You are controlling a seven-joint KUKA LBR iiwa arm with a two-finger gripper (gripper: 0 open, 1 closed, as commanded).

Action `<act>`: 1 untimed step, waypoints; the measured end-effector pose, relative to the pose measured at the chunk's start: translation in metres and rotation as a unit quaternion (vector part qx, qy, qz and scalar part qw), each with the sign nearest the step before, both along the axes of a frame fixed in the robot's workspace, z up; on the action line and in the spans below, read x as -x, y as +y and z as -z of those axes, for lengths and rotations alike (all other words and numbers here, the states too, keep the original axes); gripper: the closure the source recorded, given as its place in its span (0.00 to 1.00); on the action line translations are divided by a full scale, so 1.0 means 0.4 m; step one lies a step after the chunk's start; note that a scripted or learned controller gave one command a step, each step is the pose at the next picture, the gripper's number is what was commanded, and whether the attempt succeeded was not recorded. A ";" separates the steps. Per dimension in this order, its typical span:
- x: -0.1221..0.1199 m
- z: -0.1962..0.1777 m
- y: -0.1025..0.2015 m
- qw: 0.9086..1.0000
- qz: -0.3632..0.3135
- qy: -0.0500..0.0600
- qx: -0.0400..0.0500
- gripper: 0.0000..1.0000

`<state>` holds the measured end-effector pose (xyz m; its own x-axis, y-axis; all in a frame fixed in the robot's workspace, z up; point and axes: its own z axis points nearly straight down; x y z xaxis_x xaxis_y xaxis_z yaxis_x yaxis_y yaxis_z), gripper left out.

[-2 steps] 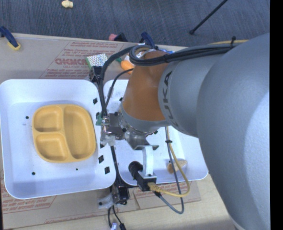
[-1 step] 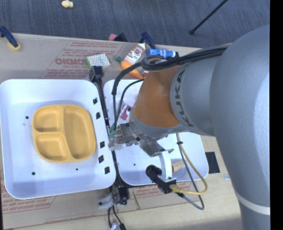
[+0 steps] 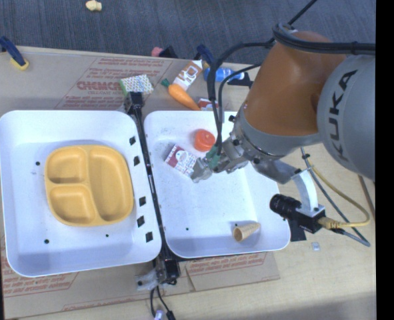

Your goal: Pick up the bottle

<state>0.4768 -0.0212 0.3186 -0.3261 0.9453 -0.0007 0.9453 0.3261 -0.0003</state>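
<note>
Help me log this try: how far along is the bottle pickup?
Done: the tool is down in the right bin, beside a red-and-white packet. In hand: nothing visibly lifted. Left: grasp and lift; what looks like the bottle lies beyond the bin.

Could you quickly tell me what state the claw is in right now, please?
Claw: low in the right bin, beside the red-and-white packet; open or closed cannot be told.
</note>
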 end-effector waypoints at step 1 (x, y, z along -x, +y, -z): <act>0.003 0.293 0.046 0.999 0.035 0.003 -0.001 1.00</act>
<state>0.4754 -0.0028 0.2015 -0.2586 0.9660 0.0023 0.9660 0.2586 -0.0057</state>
